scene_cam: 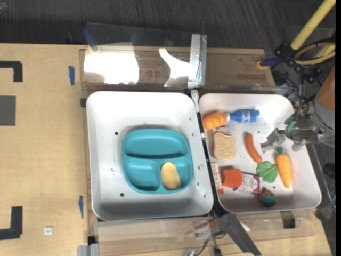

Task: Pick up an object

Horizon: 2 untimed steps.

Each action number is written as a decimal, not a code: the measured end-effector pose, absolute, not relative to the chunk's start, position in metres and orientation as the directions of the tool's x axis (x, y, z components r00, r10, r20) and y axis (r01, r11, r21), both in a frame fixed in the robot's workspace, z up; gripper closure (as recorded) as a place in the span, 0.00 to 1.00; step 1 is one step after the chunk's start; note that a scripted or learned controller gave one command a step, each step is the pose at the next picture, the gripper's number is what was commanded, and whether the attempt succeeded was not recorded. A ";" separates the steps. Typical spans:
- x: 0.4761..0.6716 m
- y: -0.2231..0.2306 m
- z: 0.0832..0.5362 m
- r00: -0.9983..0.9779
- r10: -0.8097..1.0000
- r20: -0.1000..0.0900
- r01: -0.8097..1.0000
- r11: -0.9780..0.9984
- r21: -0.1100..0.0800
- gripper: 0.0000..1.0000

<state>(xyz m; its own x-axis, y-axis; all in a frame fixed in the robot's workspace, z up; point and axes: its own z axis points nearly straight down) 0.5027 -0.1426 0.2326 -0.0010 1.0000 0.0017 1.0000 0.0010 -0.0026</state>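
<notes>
My gripper (pixel 274 141) hangs over the right side of the right bin (pixel 306 193), reaching in from the right. Just below it lies a carrot (pixel 284 169) with a green leafy top (pixel 267 172). To its left lies a red-orange chili (pixel 252 147). Farther left are a slice of bread (pixel 224 145), an orange bottle (pixel 215 120) and a blue and white bottle (pixel 243 116). An orange-red box (pixel 232 178) and a small red and green piece (pixel 267 198) rest near the bin's front. Nothing shows held in the gripper.
The left bin (pixel 106 143) holds a teal divided plate (pixel 154 145) with a yellow lump (pixel 170 175) in its lower right compartment. A ridge (pixel 204 148) separates the two bins. A clear panel (pixel 154 63) stands behind them. Cables and a yellow pole (pixel 314 17) sit at the back right.
</notes>
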 end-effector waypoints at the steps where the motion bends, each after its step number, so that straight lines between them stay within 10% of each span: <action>1: 0.583 -0.124 0.101 0.023 1.000 -0.003 1.000 -0.023 0.014 0.00; 2: 0.582 -0.124 0.110 0.025 1.000 -0.003 1.000 -0.025 0.014 1.00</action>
